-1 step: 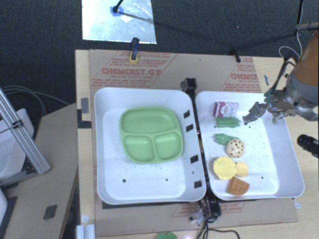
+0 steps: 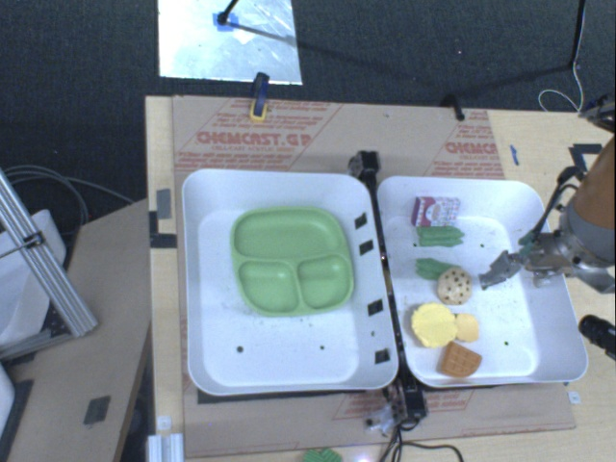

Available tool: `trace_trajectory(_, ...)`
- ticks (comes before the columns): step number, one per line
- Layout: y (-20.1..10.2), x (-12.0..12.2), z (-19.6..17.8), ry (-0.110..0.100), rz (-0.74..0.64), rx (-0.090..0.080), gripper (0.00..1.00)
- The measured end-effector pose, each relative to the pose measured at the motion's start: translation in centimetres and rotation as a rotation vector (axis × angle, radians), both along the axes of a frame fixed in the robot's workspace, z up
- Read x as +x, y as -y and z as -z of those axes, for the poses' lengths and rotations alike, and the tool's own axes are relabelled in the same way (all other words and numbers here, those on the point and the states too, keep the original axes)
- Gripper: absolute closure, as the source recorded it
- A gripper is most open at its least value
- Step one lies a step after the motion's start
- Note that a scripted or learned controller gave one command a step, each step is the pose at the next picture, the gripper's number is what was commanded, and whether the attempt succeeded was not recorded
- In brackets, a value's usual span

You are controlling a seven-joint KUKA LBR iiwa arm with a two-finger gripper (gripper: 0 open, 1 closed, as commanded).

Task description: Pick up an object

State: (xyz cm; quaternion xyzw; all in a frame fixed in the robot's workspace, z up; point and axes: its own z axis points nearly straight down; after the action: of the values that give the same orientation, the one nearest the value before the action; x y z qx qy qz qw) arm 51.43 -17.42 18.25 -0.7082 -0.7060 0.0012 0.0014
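camera view looks down on two white bins, and the gripper (image 2: 497, 270) hangs over the right bin (image 2: 553, 349), reaching in from the right. i can't tell how its fingers stand from here; the tip is a dark blur, and nothing shows between them.

the nearest pickable thing is the round speckled cookie (image 2: 453, 285), just beside the tip, toward the bin's middle. it looks like light, hard toy food: stiff, a bit slick, not fragile. i'd take it across its edges, since it lies flat and low.

a green bean-like piece (image 2: 433, 268) touches its upper side, so the fingers could snag there. below it sit a yellow lump (image 2: 434, 325), a small yellow piece (image 2: 467, 328) and a waffle (image 2: 460, 360), and a small box (image 2: 435, 209) stands further up. the left bin (image 2: 212, 354) holds a green divided plate (image 2: 292, 261).
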Motion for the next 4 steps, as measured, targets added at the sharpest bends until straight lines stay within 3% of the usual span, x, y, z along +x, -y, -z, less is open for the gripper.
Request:
trace_trajectory(1, 0.3, 6.3, 9.9, 0.014, -0.008, -0.002, 0.00)
trace_trajectory(2, 1.1, 14.6, 9.6, 0.014, -0.010, -0.003, 0.00)
trace_trajectory(3, -9.8, 12.5, 9.8, 0.003, -0.014, 0.003, 0.00)
trace_trajectory(4, -0.7, 15.2, 9.8, -0.015, 0.001, 0.007, 0.00)
